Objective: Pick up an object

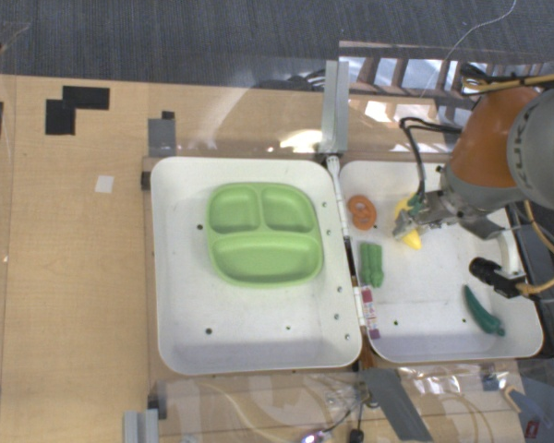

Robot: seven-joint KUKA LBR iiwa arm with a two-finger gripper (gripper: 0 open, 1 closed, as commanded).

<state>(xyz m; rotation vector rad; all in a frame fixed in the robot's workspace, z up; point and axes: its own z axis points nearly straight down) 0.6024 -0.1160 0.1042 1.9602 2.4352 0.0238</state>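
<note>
Overhead, two shallow white bins side by side on a wooden bench: left bin (175, 340) and right bin (425, 340), touching along a shared middle rim. One light green divided plate (263, 233) in the left bin, with three compartments, two small ones on the far side and one long one on the near side, lying flat near the bin's middle, apart from every wall. Four loose things in the right bin. One orange ring-shaped piece (362, 211) just right of the shared rim, toward the far side. One green ridged vegetable-like piece (372, 265) just nearer than the orange piece, close to the shared rim. One yellow object (409, 238) right of the orange piece, with a yellow-green part at its upper end, directly under the gripper (423, 213) and touching it or nearly so. One dark green elongated piece (485, 311) well apart from the rest, by the right bin's near right corner. One grey arm (535, 155) with one orange band (485, 146), reaching over the right bin's far right part. Cannot tell whether the pincer stands apart, together, or clamped on the yellow object.
</note>
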